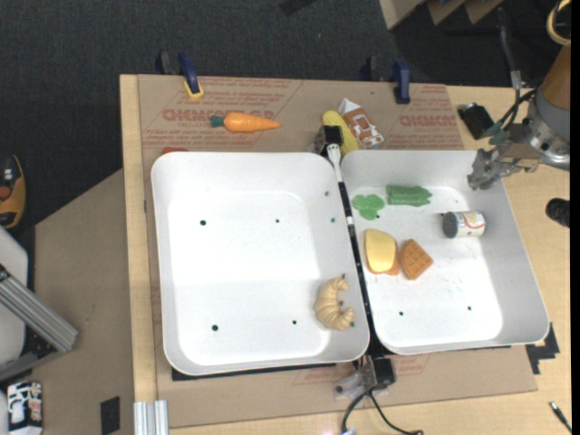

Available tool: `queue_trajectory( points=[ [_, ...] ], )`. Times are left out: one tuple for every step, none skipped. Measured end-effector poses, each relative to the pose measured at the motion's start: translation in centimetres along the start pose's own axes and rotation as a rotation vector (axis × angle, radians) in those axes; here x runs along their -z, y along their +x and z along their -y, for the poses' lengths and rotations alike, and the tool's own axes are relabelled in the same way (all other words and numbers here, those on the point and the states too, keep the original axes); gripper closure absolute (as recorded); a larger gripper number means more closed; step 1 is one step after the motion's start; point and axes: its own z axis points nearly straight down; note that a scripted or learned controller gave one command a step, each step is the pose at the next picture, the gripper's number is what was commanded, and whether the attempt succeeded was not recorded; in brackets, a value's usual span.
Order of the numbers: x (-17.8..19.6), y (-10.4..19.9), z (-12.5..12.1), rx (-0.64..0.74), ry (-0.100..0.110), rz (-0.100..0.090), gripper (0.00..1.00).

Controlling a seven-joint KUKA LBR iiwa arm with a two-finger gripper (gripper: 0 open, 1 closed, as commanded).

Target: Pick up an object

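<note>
The right bin (507, 306) holds a green leafy toy (368, 206), a green block (409, 195), a small can on its side (463, 224), a yellow piece (381, 251) and an orange waffle-like piece (415, 259). A tan croissant (334, 303) lies in the left bin (199, 243) near its right wall. My gripper (490, 167) hangs above the right bin's upper right corner, up and to the right of the can, with nothing visibly in it.
Outside the bins, on the cardboard at the back, lie an orange carrot (246, 123), a yellow banana-like toy (335, 130) and a small brown and white carton (363, 127). Two blue clamps (191, 78) pin the board's far edge.
</note>
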Motion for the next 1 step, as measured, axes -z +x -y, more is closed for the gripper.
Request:
queue_trajectory(
  points=[
    [-0.95, 4.71, 0.07, 0.003, 0.007, -0.004, 1.0]
  ],
)
